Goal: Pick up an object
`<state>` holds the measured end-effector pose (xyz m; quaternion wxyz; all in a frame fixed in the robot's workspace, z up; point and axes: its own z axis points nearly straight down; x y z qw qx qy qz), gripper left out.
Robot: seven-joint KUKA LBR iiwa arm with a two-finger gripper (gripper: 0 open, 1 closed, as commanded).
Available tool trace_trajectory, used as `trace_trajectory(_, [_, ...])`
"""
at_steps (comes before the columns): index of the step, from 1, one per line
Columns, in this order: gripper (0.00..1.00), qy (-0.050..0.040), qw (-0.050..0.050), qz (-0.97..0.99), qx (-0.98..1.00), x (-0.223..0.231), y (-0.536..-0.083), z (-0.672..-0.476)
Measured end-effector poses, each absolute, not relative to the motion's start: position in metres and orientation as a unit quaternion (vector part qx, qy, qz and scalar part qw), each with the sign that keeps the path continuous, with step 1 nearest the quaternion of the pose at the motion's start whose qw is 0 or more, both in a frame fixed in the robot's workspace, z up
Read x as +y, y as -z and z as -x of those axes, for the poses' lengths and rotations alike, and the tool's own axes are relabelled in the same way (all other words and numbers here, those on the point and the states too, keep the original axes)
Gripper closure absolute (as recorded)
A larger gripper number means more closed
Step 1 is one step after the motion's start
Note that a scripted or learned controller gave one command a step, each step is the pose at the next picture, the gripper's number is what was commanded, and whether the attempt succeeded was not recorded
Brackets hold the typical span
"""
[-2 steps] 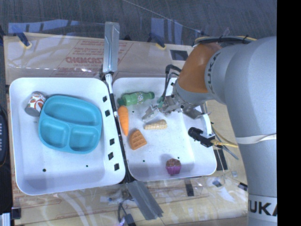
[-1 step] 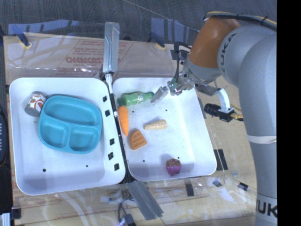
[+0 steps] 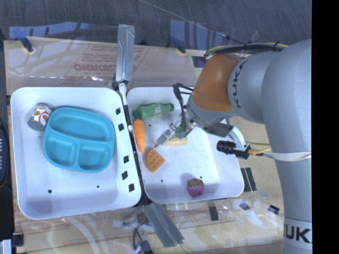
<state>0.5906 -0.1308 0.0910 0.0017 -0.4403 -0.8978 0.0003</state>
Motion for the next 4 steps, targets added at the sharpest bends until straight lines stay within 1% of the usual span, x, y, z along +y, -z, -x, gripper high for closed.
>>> trace_trajectory(1, [0.00,-0.0012,-0.003,0.433,-0.901,-0.215,-0.151,-0.561])
trace_trajectory(2, [0.00,-0.0001,0.000,0.456,-0.890,-0.210,-0.117,-0.578])
trace_trajectory(3, [0.00,0.0010,-0.003,0.352,-0.936,-0.140,-0.166,-0.642])
trace_trajectory(4, [0.00,-0.0006,0.003,0.356,-0.935,-0.113,-0.089,-0.613])
